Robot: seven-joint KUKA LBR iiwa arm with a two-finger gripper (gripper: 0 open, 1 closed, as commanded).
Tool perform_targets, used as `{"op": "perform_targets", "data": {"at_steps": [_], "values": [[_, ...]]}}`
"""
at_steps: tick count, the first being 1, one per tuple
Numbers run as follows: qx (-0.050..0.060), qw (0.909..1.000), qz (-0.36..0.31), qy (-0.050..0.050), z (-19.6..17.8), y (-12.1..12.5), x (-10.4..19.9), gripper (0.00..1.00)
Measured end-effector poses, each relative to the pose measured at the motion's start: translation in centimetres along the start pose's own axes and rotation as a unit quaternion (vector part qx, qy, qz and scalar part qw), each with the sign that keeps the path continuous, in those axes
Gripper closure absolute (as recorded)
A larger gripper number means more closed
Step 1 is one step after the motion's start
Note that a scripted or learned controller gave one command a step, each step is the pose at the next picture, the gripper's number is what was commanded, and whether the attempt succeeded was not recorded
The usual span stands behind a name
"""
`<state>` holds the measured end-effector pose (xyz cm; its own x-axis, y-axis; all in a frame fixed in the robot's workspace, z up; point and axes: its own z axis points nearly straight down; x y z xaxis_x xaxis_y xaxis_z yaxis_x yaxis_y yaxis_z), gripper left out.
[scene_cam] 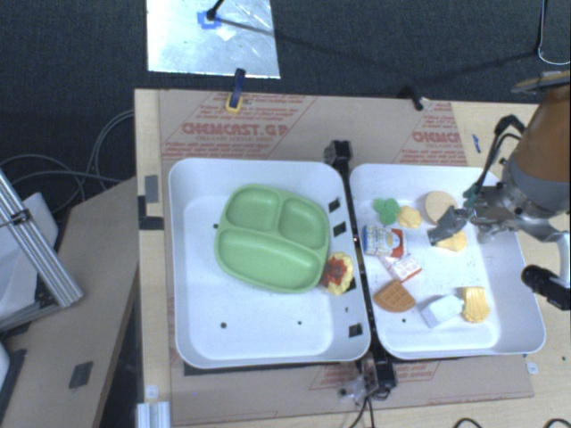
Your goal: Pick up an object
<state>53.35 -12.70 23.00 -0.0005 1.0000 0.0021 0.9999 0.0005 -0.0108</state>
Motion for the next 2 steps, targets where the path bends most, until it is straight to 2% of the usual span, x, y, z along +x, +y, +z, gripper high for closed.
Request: {"op": "perform_targets", "data": {"at_steps": [1, 2], "values": [[-0.006, 1.0000, -0.001, -0.001, -0.6, 0.2, 0.0, 0.00], [-0.004, 1.0000, 0.000, -0.001, 5.2, 0.1, -0.8, 0.00]]}}
